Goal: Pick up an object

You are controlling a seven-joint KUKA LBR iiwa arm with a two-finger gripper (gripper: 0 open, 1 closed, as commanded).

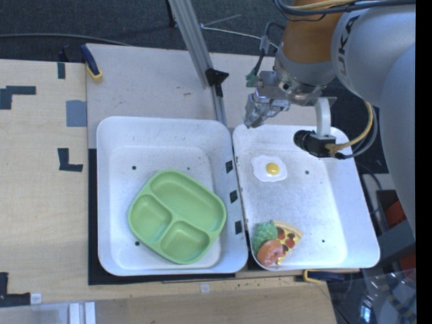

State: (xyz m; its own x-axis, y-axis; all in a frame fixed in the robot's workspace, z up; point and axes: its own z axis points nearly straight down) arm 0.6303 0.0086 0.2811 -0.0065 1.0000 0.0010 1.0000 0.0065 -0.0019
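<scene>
A toy fried egg [270, 169] lies in the far half of the right bin [351, 201]. At that bin's near left corner, a pizza slice [287, 236] rests against a green leafy piece [264, 232] and a red piece [271, 252]. A light green divided plate [177, 216] sits in the left bin [115, 181]. My gripper [256, 115] hangs over the far left corner of the right bin, up and to the left of the egg, and I see nothing in it.
A slanted metal post [196, 39] rises behind the two bins, close to the left of the gripper. The ridge between the bins [236, 181] runs just below the gripper. A blue and yellow clamp [91, 63] sits on the bench at the far left.
</scene>
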